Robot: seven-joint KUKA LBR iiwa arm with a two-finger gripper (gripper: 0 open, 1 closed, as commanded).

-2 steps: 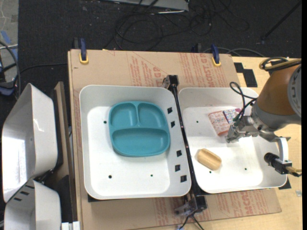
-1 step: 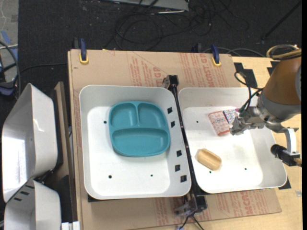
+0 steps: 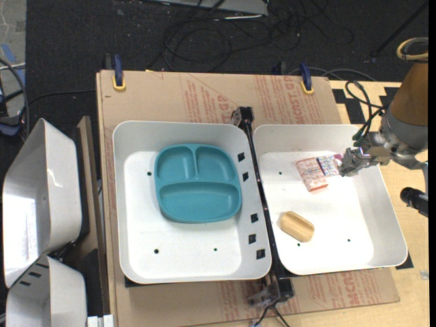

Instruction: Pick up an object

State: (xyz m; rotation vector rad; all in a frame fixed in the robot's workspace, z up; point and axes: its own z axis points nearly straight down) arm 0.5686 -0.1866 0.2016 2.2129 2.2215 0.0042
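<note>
Two white bins side by side: left bin (image 3: 136,182) taken up by a teal divided plate (image 3: 198,183), right bin (image 3: 381,230) mostly bare floor. Near its far right wall, a small pink-and-white packet (image 3: 317,170), flat and tilted. Nearer, a tan rounded block (image 3: 297,226). Gripper (image 3: 349,162) touching the packet's right end; finger opening impossible to tell.

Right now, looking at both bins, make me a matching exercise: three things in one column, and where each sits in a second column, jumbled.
Things:
1. teal divided plate
2. tan block
3. pink and white packet

Places:
A. right bin, upper part, beside the gripper
B. left bin, middle
C. right bin, lower part, near the divider

Pairs: 1-B, 2-C, 3-A
</note>
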